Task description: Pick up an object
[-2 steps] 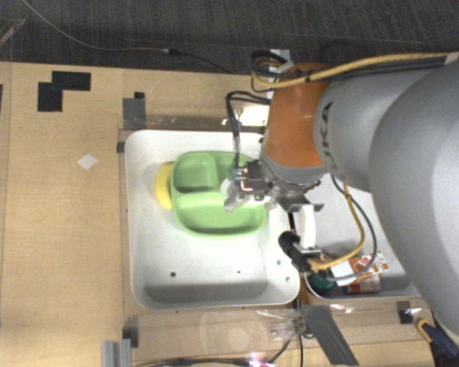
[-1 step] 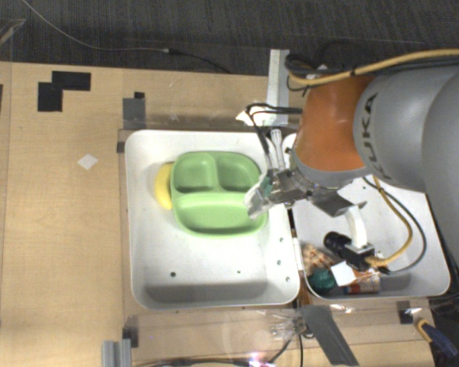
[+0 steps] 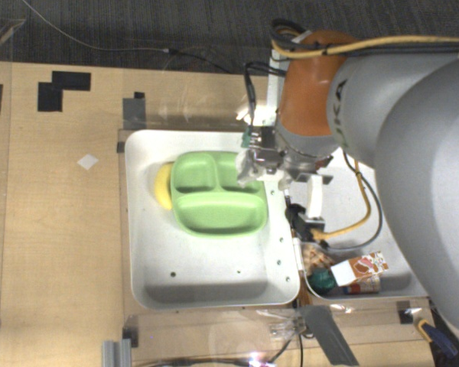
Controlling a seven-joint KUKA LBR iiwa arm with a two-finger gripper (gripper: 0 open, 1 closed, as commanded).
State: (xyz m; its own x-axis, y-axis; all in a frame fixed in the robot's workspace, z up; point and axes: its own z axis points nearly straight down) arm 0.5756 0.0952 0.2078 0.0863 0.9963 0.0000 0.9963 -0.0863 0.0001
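The green tray [image 3: 214, 193] lies in the left bin [image 3: 149, 228], with a yellow item [image 3: 163, 187] tucked under its left edge. You can take it for stiff, light moulded plastic, smooth and apt to slip; its raised rim or the divider between compartments would offer the best hold. The gripper [image 3: 254, 163] hangs at the tray's upper right corner, just beside the wall between the bins; whether it has anything cannot be told. In the right bin [image 3: 398, 281] lie a small carton [image 3: 361, 270] and a dark green piece [image 3: 322, 281], well apart from the tray. Note the wall crowding that corner.
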